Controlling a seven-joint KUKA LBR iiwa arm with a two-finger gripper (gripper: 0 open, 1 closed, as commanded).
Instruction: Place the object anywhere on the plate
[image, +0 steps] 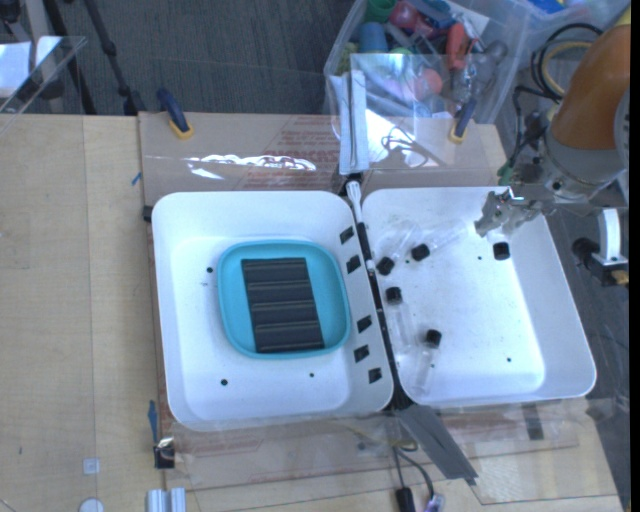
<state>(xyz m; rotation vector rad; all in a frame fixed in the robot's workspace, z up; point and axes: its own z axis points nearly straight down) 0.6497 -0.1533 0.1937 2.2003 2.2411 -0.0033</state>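
I see the gripper over the right bin, near a small black object; its fingers I cannot tell. The plate lies in the left bin.

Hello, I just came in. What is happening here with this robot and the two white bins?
The grey arm's gripper hovers over the top right part of the right bin, where several small clear vials with black caps lie scattered. The teal plate, carrying a dark ridged block, sits in the left bin. No vial is on the plate yet.
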